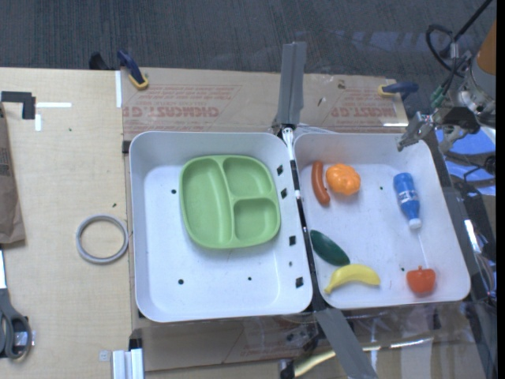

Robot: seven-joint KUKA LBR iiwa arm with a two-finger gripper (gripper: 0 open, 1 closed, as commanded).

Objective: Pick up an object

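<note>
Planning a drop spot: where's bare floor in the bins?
Left bin: open strip below the green plate. Right bin: bare middle between orange, blue bottle and banana. Crowded along its left wall and bottom edge.

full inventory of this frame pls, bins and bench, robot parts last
white bins: 2, white, side by side on the bench
divided plate: 1, green, left bin
sausage: 1, red-orange, right bin, far left
orange: 1, orange, right bin, beside the sausage
bottle: 1, blue with white cap, right bin, lying flat
cucumber: 1, dark green, right bin, near left wall
banana: 1, yellow, right bin, near edge
tomato: 1, red, right bin, near right corner
tape ring: 1, grey, bench left of the bins
clamps: 2, blue and yellow, far edge
claw: 1, grey, above the right bin's far right corner
</note>
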